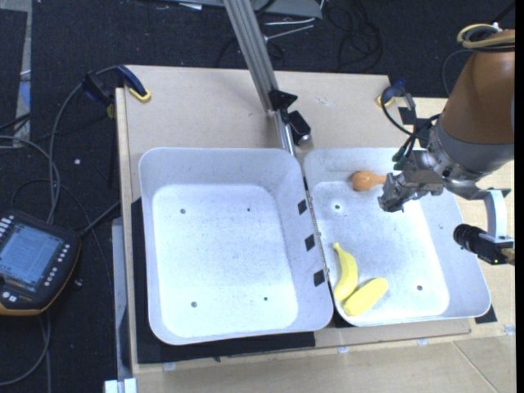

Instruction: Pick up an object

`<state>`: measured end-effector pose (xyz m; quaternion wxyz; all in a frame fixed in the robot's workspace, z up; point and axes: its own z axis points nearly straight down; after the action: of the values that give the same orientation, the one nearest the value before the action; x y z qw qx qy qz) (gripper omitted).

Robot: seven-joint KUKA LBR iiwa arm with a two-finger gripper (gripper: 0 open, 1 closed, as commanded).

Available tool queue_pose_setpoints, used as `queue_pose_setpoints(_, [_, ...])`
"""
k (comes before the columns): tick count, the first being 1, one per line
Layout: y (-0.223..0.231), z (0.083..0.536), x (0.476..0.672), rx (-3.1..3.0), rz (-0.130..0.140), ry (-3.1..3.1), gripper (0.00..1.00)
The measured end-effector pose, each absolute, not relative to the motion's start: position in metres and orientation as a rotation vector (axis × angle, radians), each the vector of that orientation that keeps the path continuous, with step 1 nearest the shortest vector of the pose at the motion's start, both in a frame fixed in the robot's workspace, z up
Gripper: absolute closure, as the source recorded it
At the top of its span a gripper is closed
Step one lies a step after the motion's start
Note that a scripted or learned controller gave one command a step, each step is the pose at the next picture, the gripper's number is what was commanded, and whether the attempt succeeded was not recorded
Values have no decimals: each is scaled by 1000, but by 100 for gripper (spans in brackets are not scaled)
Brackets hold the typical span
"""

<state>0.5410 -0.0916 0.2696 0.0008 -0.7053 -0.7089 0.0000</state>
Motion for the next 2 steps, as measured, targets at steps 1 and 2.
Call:
queue_pose_setpoints(1, [-43, 257, 558, -2215, 1, -2225, 100])
queue_pose_setpoints(2, [6, 242, 559, -2216, 1, -2225, 100])
